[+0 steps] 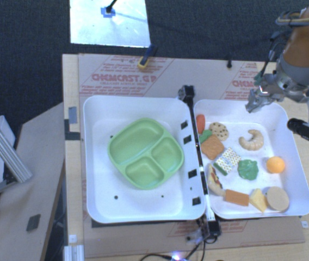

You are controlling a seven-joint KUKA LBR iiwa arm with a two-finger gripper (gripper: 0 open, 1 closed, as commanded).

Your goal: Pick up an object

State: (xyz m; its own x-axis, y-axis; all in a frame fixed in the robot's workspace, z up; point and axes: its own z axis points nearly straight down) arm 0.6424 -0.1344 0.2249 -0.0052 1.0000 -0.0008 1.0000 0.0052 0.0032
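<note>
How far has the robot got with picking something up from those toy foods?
Nothing looks picked up yet. The gripper hovers above the far corner of the right bin, with nothing visibly held. The croissant, orange ball and cookie lie in the bin. Left to do: descend, grasp one item and lift it.

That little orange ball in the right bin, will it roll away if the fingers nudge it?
Probably. The orange ball looks round and smooth, so a glancing touch would likely send it rolling. It sits near the right bin's outer wall, which might stop it. It looks small, probably light.
</note>
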